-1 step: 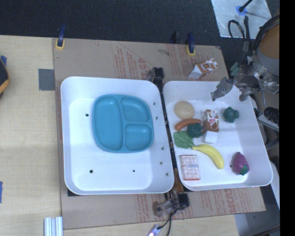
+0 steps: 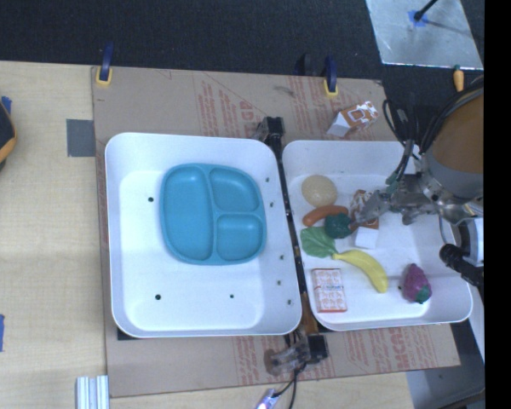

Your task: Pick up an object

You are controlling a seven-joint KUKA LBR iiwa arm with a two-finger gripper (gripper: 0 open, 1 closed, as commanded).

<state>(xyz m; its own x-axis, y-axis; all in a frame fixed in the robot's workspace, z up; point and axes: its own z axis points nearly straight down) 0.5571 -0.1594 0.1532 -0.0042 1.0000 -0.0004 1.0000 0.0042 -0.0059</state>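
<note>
Toy banana (image 2: 365, 267) in right bin (image 2: 443, 313): light, stiff, slick plastic, grab mid-curve; gripper (image 2: 364, 207) state can't tell, blurry.

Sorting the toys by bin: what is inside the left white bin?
The left white bin holds one thing, a blue divided plate with three compartments, lying flat on the bin floor. Whatever lies under the plate is covered and cannot be seen.
</note>
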